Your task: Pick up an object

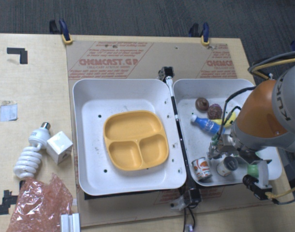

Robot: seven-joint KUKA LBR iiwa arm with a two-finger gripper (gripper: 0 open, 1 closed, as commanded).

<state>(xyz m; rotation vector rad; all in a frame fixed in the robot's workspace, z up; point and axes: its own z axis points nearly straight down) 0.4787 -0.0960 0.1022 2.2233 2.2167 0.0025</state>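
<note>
Overhead, red "CHEMCAST G P" lettering repeats across the brown protective sheet [113, 57] on the counter. The fingers [219, 151] hover beside a small red-and-white can [201, 169]; whether they are parted is unclear.

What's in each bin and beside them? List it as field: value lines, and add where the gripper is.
left bin: yellow three-compartment tray
right bin: blue bottle, two brown round items, small can lying near the front edge
off the bins, left: spiral light bulb, small white cube, crinkled pink plastic
arm: reaches over the right bin from the right
gripper: low over the right bin, between the bottle and the can
gripper fingers: cannot tell
</note>
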